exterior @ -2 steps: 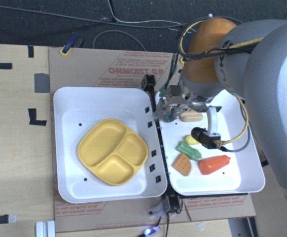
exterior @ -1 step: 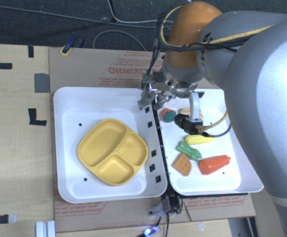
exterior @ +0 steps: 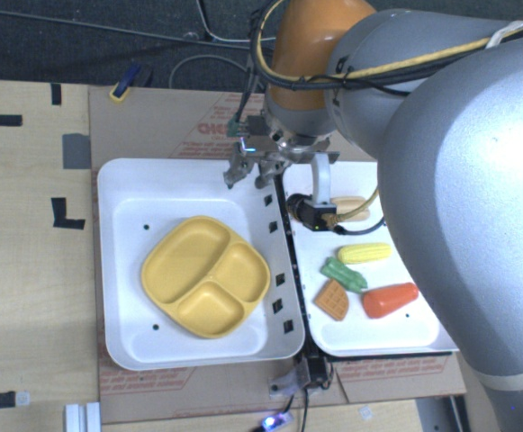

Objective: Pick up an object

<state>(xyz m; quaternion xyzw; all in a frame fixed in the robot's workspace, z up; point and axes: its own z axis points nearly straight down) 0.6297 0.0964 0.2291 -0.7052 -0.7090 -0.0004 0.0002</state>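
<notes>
The big grey arm (exterior: 450,169) reaches in over the two white bins on the desk (exterior: 27,268). The left bin (exterior: 121,196) has a yellow plate (exterior: 205,275) with three parts. The right bin (exterior: 396,336) has a red pepper (exterior: 389,300), yellow corn (exterior: 364,254), a green veggie (exterior: 344,274) and a small waffle (exterior: 331,301). The gripper (exterior: 252,171) hangs over the left bin's far edge, its fingers apart, holding nothing.
</notes>
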